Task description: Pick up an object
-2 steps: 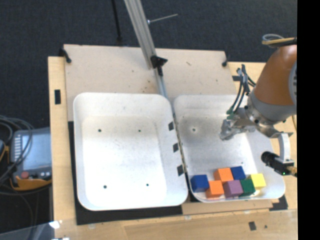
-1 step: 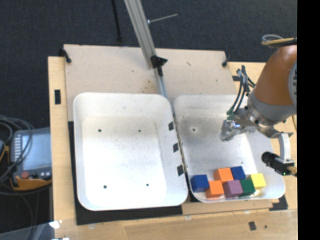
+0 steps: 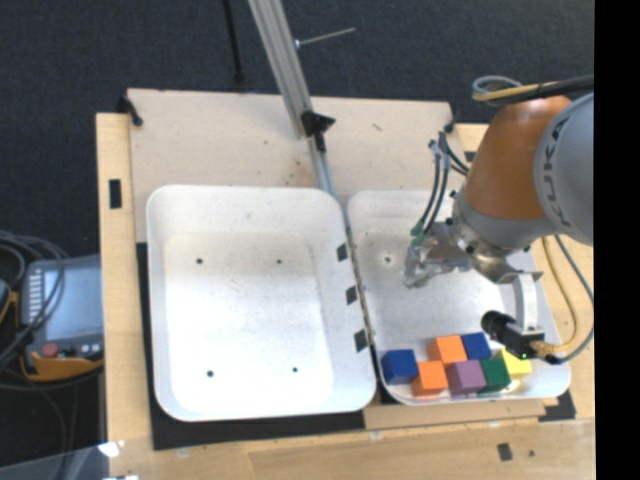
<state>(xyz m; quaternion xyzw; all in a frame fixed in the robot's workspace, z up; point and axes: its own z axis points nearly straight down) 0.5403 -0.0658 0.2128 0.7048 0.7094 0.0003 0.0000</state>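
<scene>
You are looking down at a pale wooden surface (image 3: pixel 250 133) that stands on a dark carpeted floor (image 3: pixel 80 38). It carries two shallow white plastic bins side by side. The left bin (image 3: pixel 165 218) sits at 9 o'clock from the right bin (image 3: pixel 375 213); their inner walls touch along a row of small black clips.

The grey arm with its orange band (image 3: pixel 510 178) enters from 3 o'clock and hangs over the right bin. Its metal claw (image 3: pixel 425 263) points down over bare bin floor in the upper half of that bin. You cannot tell from this view whether the claw is released or clenched; no item is visible between its tips.

The task objects are small coloured blocks clustered at the 5 o'clock corner of the right bin, well apart from the claw:
- a blue block (image 3: pixel 400 365) at the cluster's 9 o'clock end;
- two orange blocks (image 3: pixel 449 349);
- a purple block (image 3: pixel 466 376);
- a second blue block (image 3: pixel 476 345);
- a green block (image 3: pixel 495 372);
- a yellow block (image 3: pixel 518 366).

A slanted aluminium rail (image 3: pixel 280 53) crosses the surface's 12 o'clock edge. A grey control pendant (image 3: pixel 60 303) with cables lies on the floor at 9 o'clock.
</scene>
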